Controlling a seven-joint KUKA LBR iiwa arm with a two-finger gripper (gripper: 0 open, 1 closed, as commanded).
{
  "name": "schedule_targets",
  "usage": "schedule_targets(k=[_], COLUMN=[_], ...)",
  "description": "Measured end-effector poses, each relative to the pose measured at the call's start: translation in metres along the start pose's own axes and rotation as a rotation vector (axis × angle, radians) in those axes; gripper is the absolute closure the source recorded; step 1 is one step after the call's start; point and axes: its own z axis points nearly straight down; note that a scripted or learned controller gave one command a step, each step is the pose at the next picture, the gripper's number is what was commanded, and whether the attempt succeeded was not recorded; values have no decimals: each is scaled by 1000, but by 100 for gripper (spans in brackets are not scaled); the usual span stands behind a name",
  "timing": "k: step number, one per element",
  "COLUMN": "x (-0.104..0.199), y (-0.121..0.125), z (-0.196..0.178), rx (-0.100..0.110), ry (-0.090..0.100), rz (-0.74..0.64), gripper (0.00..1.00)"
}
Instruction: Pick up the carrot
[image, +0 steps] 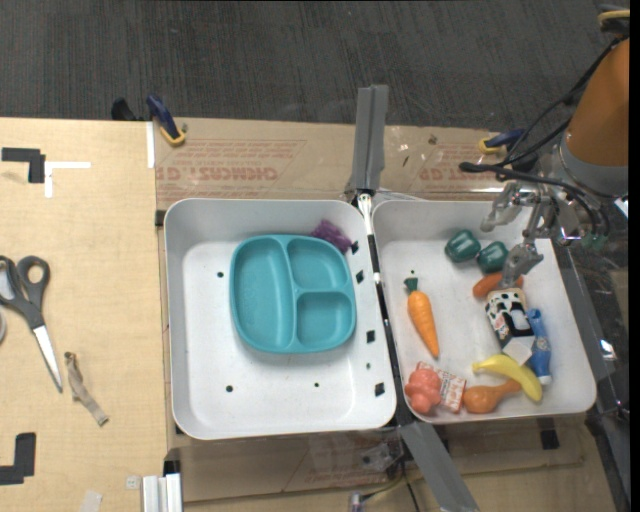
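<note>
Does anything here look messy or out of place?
Mostly the purple thing: it is wedged against the left bin's back wall behind the teal plate, apart from the other toys. Those, carrot included, lie jumbled in the right bin. Scissors lie loose on the bench. Nothing looks spilled or broken.

Orange carrot (424, 316) with green top, teal divided plate (294, 293), yellow banana (511, 375), white bins (195, 330), black-handled scissors (30, 310).

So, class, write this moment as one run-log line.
phase: approach | claw: over right bin, upper right, near orange item | carrot: lying at bin's left, apart from claw | left bin: teal plate
</note>
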Motion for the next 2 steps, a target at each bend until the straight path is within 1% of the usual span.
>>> schedule_targets(k=[1,2], x=[0,67], y=[61,56], z=[133,134], rx=[0,0], ry=[-1,2], rz=[27,32], gripper=[0,0])
